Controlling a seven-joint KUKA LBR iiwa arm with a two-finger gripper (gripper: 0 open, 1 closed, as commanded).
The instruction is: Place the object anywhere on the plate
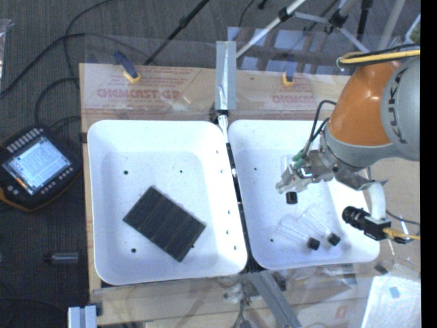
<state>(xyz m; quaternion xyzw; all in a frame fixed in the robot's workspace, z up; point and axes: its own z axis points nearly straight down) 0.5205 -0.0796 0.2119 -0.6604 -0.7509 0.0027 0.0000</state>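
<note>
- Jaws: you cannot tell whether the grey arm's two-finger gripper (292,183), at centre right of the frame, is apart or together.
- Clear plastic object with small black ends (301,230) lies low in the right white bin (259,142); being see-through and slippery, it may slip.
- Dark ribbed rectangular plate (164,223) sits well apart in the left white bin (102,142); the object could drop in transit.

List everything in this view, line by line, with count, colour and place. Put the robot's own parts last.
bins: two, white, side by side on the bench
plate: one, dark ribbed rectangle, left bin
clear pieces: a few, see-through with black ends, right bin, exact count unclear
handheld controller: one, black with lit screen, on the floor at left
clamps: two, blue and yellow, back board
arm: one, grey with orange band, over right bin
gripper: one, over right bin
</note>
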